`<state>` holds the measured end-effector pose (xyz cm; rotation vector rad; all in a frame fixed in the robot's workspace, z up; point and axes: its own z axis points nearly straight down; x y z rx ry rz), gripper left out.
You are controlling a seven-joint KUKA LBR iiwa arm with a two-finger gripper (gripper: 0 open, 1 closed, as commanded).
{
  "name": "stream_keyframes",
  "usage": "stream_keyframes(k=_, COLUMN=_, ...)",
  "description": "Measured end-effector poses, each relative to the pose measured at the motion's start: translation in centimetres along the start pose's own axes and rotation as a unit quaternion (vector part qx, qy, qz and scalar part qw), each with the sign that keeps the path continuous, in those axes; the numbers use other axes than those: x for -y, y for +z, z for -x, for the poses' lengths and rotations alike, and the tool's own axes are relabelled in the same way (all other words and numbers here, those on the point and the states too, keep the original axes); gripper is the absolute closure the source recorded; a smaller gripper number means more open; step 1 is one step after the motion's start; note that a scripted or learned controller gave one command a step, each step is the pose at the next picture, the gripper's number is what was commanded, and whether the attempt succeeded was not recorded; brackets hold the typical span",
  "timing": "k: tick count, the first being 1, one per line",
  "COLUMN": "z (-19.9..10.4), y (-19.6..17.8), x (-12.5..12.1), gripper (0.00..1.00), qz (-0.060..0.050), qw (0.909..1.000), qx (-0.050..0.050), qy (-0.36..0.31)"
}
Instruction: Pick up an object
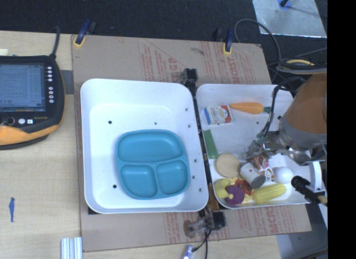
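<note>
Two shallow white bins sat side by side on a brown cardboard sheet. The left bin (100, 141) held a blue divided plate (152, 163) with three compartments, lying flat toward the near half of the bin.

The right bin (245, 94) held the loose objects. Near its far wall lay a small white and red packet (218, 114) and, just beside it to the right, an orange carrot (247, 108). A green strip (209, 144) lay along the left wall. Toward the near side were a round tan cookie (226, 165), a white cup (251, 174) on its side, a purple toy (235, 192) touching a yellow item at the corner, a yellow corn cob (270, 193) and a white egg (283, 175).

The arm (306, 110), grey with an orange band, reached in from the right over the right bin. The gripper (260, 151) was low over the cluster, just above the cup and near the cookie. Whether the claw was open or closed could not be determined; the fingers were lost in clutter, and no object was seen held.

A handheld control pendant (25, 99) rested on the bench, well left of the bins.
</note>
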<state>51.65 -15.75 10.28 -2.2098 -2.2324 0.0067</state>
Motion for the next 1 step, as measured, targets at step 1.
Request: stream_keyframes(k=1, z=-9.1, y=-8.97, x=-1.19, gripper=1.0, qz=0.001, qw=1.0, qx=-0.002, qy=0.002)
